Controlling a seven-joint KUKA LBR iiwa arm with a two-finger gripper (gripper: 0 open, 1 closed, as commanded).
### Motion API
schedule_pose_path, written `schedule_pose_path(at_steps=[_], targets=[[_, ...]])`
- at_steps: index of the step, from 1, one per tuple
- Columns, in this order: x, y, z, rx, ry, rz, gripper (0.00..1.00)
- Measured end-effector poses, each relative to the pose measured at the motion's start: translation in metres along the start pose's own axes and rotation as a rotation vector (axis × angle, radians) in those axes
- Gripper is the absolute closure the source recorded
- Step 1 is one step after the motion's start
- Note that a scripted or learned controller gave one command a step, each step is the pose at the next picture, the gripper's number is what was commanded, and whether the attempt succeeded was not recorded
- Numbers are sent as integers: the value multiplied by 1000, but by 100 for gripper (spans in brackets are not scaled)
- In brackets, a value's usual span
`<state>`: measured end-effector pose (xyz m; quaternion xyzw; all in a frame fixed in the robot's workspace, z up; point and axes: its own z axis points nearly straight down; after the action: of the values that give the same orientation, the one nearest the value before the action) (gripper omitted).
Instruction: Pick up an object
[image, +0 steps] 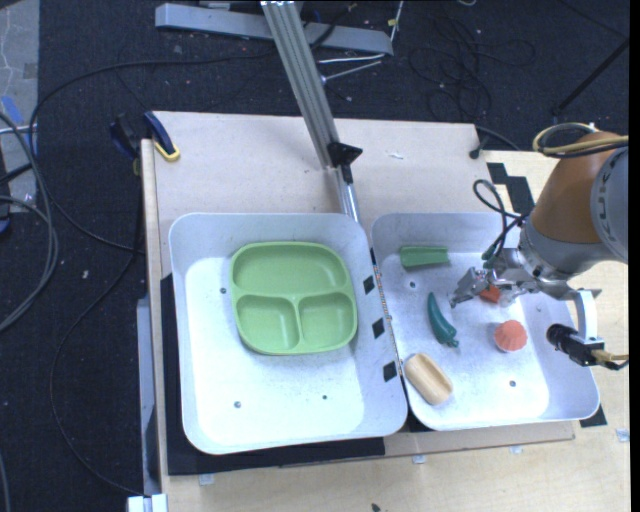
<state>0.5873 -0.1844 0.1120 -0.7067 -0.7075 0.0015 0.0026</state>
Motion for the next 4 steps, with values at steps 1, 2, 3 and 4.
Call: schedule_pose_path(at_steps=[1, 2, 3, 4], targets=[[0, 1, 20, -7, -3, 0, 0], [0, 2, 8, -11, -5, 1, 100], [-6, -1, -37, -11, -4, 2, 100], [4, 2, -93, -13, -4, -2, 100]])
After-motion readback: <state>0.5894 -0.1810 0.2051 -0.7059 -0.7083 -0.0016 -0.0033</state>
